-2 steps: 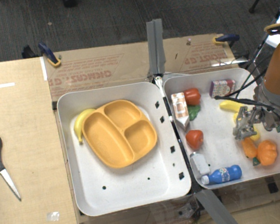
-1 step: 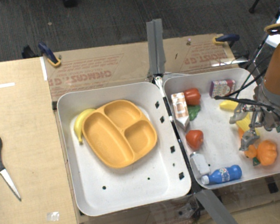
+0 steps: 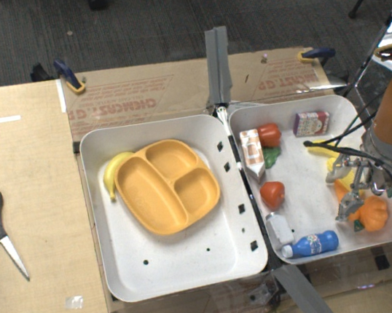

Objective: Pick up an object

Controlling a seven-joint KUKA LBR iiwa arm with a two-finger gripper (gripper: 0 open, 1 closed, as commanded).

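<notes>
I read the step as the approach: my tool [image 3: 352, 202] hangs low in the right bin [image 3: 302, 198], just beside an orange pumpkin [image 3: 373, 212] near the bin's right wall. Next move: centre over the pumpkin, then close. I cannot tell the tool's state; cables and clutter obscure it.

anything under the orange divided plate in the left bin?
A banana pokes out from under the plate's upper-left edge, lying on the left bin floor. How far it runs beneath is covered; anything else under there is hidden.
</notes>
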